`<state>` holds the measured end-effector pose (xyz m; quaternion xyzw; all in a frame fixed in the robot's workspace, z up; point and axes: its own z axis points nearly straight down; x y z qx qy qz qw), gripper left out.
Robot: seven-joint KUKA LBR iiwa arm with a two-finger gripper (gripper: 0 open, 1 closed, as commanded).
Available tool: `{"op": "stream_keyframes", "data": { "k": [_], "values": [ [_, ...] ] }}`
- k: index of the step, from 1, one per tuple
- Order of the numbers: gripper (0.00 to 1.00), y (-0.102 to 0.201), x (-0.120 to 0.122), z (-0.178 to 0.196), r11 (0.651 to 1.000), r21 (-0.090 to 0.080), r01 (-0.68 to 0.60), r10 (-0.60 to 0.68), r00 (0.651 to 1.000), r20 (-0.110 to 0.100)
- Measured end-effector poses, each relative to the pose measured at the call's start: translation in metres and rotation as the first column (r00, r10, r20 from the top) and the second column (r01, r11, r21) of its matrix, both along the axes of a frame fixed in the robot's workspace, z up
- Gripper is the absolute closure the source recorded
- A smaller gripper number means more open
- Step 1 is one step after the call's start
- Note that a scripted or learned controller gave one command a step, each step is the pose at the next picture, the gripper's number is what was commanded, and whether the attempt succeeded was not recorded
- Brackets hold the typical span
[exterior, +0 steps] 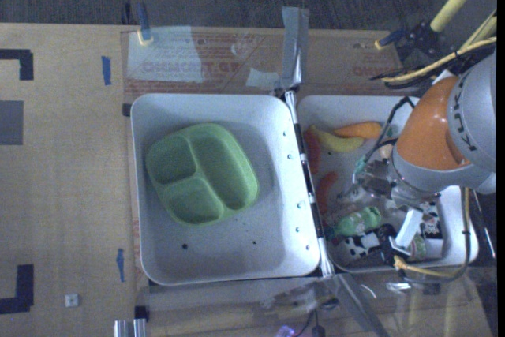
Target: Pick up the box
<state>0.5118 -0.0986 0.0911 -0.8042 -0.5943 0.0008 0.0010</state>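
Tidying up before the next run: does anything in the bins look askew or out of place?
Mostly tidy. The green three-compartment plastic plate lies turned at an angle in the left white bin; small items sit jumbled in the right white bin under the arm.

Two shallow white bins sit side by side on one bench: a left bin (150,193) and a right bin (458,252). The left bin holds one green divided plate (202,172) with three compartments. The right bin holds a cluttered pile, partly hidden under one robot arm (442,134). Countable there: one yellow banana-shaped item (335,141), one orange item (360,129) beside it, two red pieces (312,146) near the bin's left wall, one green item (357,220), and one black-and-white patterned item (357,243). Other small objects in the pile are too obscured to count.
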Motion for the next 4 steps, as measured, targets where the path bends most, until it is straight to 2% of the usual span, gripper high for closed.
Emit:
{"op": "stream_keyframes", "data": {
  "k": [1,2,3,4],
  "values": [
    [1.0,-0.001,0.001,0.01,1.0,0.0,0.003,-0.003,1.0,0.002],
    [1.0,0.013,0.008,0.093,0.995,-0.001,-0.099,0.099,0.995,0.002],
    [0.0,0.013,0.008,0.093,0.995,-0.001,-0.1,0.1,0.995,0.002],
    [0.0,0.008,-0.007,0.001,0.858,-0.005,-0.514,0.514,0.858,0.016]
  ]
}}
